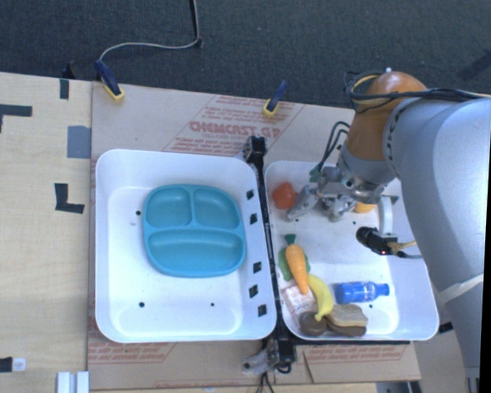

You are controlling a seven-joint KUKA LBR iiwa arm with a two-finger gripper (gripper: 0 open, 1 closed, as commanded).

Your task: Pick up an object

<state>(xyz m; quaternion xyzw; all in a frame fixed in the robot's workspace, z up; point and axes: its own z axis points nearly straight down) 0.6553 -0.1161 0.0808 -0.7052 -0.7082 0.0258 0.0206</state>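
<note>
Cardboard-covered bench [224, 129], centre frame: grey two-finger gripper [320, 205] beside small red-orange rounded object [283, 193], partly hidden; clench state indiscernible.

looks like a robotics lab setup tbh: big grey arm [444, 161] at the right, a plywood worktop [31, 221] with black tape marks at the left, cardboard sheet [224, 129] held down by clamps [109, 79] up top, and a cable [167, 40] trailing over dark carpet.
</note>
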